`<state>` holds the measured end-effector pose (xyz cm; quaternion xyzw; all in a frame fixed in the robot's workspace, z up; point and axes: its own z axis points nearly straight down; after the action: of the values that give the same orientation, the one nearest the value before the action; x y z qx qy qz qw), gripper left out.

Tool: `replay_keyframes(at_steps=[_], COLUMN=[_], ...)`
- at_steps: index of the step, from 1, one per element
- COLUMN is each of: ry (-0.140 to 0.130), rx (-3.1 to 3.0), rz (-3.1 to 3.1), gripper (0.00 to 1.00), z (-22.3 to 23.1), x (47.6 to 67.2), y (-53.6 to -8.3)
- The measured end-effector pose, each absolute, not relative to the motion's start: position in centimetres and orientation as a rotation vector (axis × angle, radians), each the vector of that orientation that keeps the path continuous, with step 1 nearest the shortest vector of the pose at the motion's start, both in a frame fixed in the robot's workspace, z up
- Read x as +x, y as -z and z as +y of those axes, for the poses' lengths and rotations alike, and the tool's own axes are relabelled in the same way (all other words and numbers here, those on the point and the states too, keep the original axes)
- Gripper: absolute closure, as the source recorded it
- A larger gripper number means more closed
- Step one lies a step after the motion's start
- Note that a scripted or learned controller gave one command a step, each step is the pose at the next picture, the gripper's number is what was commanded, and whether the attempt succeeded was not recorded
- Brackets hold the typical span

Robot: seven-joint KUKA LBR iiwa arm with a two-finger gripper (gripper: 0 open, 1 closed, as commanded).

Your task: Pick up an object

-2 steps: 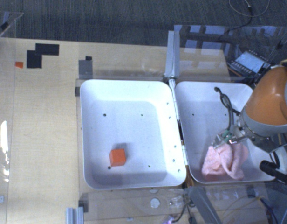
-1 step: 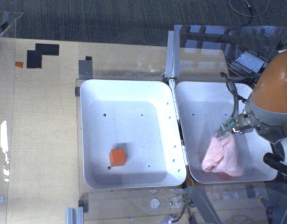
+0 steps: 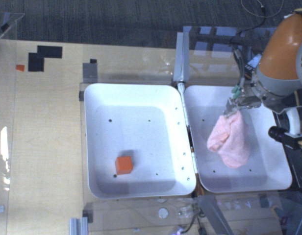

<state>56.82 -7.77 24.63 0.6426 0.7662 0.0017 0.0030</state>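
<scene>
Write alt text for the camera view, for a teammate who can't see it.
The gripper pinches the top of a pink cloth, which hangs over the right white bin. An orange block lies in the left white bin, toward its front.

The surface (image 3: 48, 146) is pale wood, and two shallow white bins sit on it side by side, their inner rims touching: the left bin (image 3: 99, 106) and the right bin (image 3: 268, 175). Toward the far left corner lie flat black patches (image 3: 42, 57) and a small orange square (image 3: 20, 68), well apart from the bins
</scene>
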Motion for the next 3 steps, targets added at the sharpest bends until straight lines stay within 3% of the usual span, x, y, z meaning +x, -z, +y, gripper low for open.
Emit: replay_keyframes(at_steps=[1,2,3], ry=[-0.002,-0.008,-0.004], rx=[1.892,1.927,1.474], rz=[2.505,2.469,2.768], gripper=[1.00,1.00,1.00], z=[-7.3,-7.8,-6.6], x=[57.6,51.1,55.8], y=[-21.7,-28.3,-25.1])
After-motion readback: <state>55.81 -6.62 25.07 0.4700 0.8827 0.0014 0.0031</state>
